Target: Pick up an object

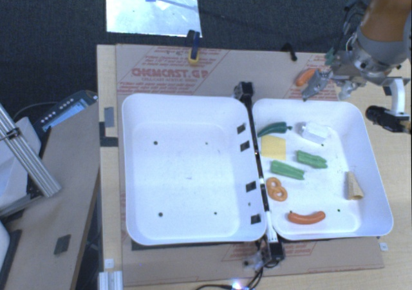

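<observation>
Brown bench [161,66], dark carpet [51,24] around

The arm [385,8] (orange-banded) reaches in from the right, gripper [320,84] pointing down-left.

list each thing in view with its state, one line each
gripper: above the right bin's far rim, nothing visible between its fingers
orange piece: on the bench outside the bins
right bin: holds the small items
yellow block: lying flat
pretzel: lying flat
sausage: on its side
left bin: on the bench
</observation>
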`<action>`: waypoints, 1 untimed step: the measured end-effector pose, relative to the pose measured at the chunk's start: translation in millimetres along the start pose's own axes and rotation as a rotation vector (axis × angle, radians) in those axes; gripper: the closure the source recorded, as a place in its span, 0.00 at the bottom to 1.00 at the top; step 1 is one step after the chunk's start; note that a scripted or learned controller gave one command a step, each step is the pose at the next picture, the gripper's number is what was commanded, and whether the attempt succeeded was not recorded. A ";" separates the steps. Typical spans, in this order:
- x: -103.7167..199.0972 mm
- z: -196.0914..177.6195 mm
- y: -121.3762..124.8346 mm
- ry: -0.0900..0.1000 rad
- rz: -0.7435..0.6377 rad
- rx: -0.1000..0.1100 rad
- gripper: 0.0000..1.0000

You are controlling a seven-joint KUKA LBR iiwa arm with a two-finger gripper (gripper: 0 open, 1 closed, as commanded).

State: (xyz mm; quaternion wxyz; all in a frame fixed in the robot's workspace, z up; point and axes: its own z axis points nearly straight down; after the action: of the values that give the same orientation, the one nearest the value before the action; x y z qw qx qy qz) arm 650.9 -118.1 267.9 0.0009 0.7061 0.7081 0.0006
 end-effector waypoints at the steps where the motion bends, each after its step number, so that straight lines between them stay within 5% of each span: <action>1: 0.2 -11.5 0.9 0.000 -0.003 -0.004 1.00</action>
State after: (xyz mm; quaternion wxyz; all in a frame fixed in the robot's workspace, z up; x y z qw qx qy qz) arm 651.9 -117.8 279.4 0.0024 0.7049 0.7093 0.0020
